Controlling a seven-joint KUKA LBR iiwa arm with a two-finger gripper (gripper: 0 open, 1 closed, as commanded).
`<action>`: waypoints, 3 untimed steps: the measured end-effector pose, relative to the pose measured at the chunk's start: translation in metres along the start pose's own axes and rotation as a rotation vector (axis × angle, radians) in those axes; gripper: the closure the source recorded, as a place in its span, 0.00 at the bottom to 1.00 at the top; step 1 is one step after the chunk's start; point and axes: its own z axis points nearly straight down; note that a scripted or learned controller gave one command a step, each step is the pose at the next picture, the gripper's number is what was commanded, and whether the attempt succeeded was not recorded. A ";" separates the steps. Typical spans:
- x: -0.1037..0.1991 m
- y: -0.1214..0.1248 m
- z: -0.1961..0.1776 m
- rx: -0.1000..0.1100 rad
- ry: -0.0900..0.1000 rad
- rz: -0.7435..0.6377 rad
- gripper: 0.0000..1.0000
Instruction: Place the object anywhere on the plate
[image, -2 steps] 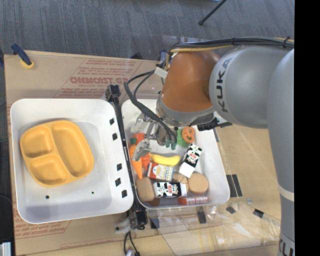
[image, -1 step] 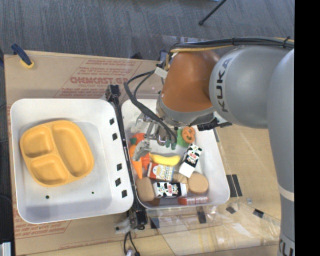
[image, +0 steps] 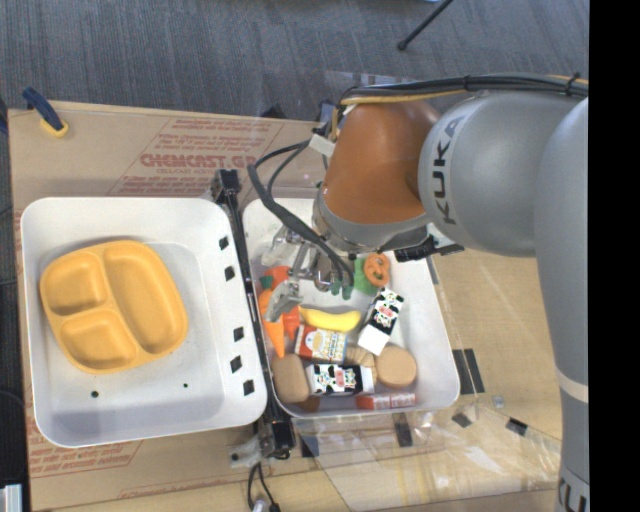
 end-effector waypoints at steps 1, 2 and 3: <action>0.000 0.000 0.000 0.000 0.000 0.000 0.00; 0.000 0.000 0.000 0.000 0.000 0.000 0.00; 0.000 0.000 0.000 0.000 0.000 0.000 0.00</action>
